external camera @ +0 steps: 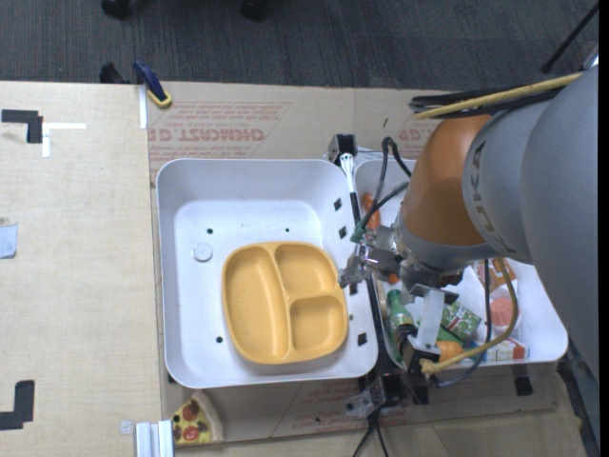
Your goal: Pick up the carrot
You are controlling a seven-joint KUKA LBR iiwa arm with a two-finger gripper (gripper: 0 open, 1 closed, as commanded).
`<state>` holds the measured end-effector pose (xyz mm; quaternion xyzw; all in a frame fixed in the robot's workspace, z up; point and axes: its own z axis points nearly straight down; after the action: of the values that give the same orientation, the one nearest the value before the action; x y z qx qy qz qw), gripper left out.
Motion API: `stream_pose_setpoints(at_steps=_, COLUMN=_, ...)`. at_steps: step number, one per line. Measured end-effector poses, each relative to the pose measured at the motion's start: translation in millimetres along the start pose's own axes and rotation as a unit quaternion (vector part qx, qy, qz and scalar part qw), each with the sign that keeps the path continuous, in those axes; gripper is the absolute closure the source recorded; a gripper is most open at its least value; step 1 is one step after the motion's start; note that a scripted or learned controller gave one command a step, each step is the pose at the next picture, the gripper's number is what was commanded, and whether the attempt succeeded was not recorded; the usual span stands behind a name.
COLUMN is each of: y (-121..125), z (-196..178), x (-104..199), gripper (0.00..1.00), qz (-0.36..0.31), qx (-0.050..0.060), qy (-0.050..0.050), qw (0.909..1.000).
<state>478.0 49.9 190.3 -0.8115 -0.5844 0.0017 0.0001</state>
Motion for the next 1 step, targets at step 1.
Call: stream_pose_setpoints(at_steps=1, y=2.8, z=51.6, x=23.9, gripper=0.0, qz=-0.02, qx=-0.006, qy=-0.006, qw=0.9998)
